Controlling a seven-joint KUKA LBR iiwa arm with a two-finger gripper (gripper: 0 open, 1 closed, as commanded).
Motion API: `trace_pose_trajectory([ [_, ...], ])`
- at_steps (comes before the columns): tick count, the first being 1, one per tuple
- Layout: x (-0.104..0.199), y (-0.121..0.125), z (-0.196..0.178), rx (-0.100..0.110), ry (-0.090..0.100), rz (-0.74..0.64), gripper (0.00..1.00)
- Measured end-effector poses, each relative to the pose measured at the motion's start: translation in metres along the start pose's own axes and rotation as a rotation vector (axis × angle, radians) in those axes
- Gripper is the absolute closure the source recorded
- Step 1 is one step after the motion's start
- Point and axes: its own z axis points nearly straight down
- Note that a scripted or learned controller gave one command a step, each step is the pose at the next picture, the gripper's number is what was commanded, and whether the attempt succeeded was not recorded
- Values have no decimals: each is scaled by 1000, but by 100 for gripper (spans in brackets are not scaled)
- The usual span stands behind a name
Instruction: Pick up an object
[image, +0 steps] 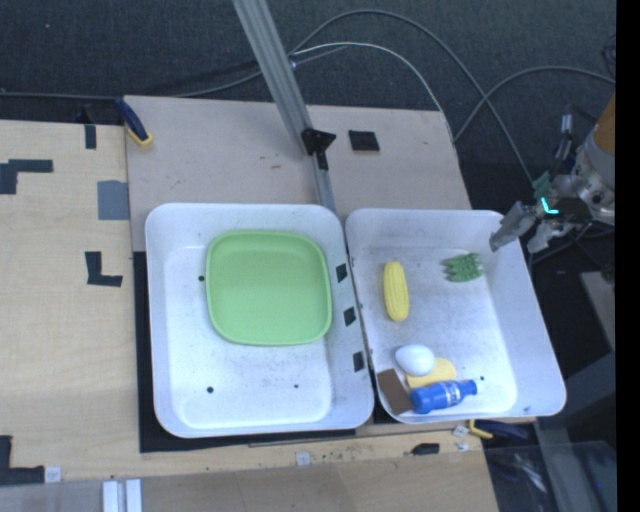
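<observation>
Over the right bin's (520, 300) far right rim hangs the gripper (522, 232), fingers spread, holding nothing. Green toy (463, 267) lies just beside it, corn (396, 291) mid-bin; egg (414, 357) and blue bottle (443, 395) crowd the near edge. Green plate (268, 288) sits in left bin (175, 300).

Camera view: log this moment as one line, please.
end effector: over right bin's far-right rim, nothing held | right bin: corn, green toy, egg, blue bottle | left bin: green plate
</observation>
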Motion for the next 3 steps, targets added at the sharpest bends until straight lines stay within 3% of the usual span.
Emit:
trace_pose_trajectory([
  [1,0,0,0,0,0,0,0],
  [3,2,7,101,5,1,0,0],
])
